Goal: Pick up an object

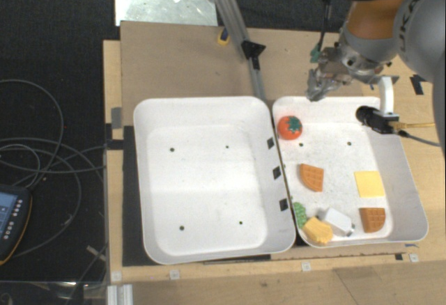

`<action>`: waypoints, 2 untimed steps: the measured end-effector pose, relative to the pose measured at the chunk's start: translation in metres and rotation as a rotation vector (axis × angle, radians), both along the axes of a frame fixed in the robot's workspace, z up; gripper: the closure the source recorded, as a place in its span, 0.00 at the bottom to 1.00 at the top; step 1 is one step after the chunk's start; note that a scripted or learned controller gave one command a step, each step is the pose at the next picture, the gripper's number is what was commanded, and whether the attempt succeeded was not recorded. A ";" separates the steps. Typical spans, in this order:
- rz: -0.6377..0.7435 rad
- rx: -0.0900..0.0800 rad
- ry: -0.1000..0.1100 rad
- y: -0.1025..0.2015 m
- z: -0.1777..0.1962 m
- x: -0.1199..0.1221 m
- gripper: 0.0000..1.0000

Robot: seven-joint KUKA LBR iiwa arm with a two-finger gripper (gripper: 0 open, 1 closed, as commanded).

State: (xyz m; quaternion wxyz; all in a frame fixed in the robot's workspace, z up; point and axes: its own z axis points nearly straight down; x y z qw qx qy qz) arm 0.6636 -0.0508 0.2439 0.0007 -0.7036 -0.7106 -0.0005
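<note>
Hovering: the hand [319,90] hangs over the far rim of the right bin [411,189], tips pointing down toward the bin floor.
Hand state: cannot tell; nothing is seen between the tips.
Nearest thing: tomato [290,127], red with a green top, just below and slightly left of the hand, close to the wall shared with the left bin [150,178].
Tomato axis: round, no long axis; any wrist angle would probably serve.
Other things: waffle [312,177] further toward the near side from the hand; yellow slab [368,184] and brown piece [372,219] nearer still and to the right; yellow lump [318,230], white block [339,221] and green piece [299,212] clustered at the near rim, touching or nearly so.
Edges: the tomato sits near a corner, so the wall-side tip has little room.
Open room: the floor between tomato and waffle is bare; approach from that side looks freer.
Judgement: a short descent toward the near-left would likely reach the tomato.
</note>
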 end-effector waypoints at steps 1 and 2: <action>0.001 0.000 -0.001 0.048 0.005 -0.007 1.00; 0.000 0.000 0.001 0.092 -0.008 -0.020 1.00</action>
